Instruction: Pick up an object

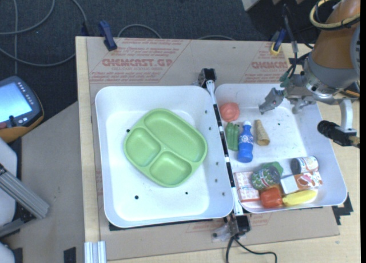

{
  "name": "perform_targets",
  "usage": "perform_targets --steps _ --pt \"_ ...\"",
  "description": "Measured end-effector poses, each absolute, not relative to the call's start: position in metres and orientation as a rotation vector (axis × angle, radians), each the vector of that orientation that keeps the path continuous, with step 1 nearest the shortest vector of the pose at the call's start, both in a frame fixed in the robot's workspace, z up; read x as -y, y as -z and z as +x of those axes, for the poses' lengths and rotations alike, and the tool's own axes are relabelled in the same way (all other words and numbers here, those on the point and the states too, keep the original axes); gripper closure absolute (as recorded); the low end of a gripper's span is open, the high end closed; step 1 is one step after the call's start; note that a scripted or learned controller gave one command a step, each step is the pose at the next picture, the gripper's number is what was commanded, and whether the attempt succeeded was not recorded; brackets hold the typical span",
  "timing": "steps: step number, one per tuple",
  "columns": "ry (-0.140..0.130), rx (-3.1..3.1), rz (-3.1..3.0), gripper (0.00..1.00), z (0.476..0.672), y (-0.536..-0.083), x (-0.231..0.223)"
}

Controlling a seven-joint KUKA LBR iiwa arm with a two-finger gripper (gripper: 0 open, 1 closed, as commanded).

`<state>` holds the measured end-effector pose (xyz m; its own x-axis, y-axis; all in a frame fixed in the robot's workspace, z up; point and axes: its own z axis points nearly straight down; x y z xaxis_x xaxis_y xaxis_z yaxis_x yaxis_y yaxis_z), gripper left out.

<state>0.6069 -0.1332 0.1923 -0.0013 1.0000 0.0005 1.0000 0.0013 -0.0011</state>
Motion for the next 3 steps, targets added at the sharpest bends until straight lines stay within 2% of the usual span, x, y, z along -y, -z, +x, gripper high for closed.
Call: perform_targets --steps 1,2,3 --pt "0.010 2.232 -2.233 0.00 0.571 -0.105 0.128" --pt "0.003 2.226 -2.226 1.00 0.568 -0.109 0.125" --pt "0.015 2.237 -2.216 1.00 0.589 -0.205 0.049"
